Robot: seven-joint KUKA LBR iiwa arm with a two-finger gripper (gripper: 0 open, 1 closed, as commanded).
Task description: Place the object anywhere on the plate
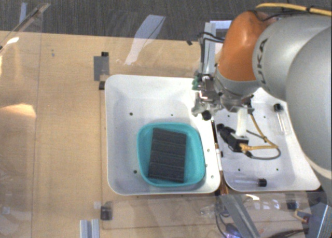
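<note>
Camera view: the block (167, 155) lies flat on the plate (143, 139) in the near part of the left bin (118, 123), so the placing looks done. The hand (204, 108) hangs over that bin's far right corner, apart from the block. I cannot tell whether it is spread or pressed together. Risk: a low move could catch the bin's rim or shove the plate, shifting the block.

Your arm (282, 60) reaches in from the right, wrist turned down, its gripper (206, 108) over the left bin's (118, 128) right rim
</note>
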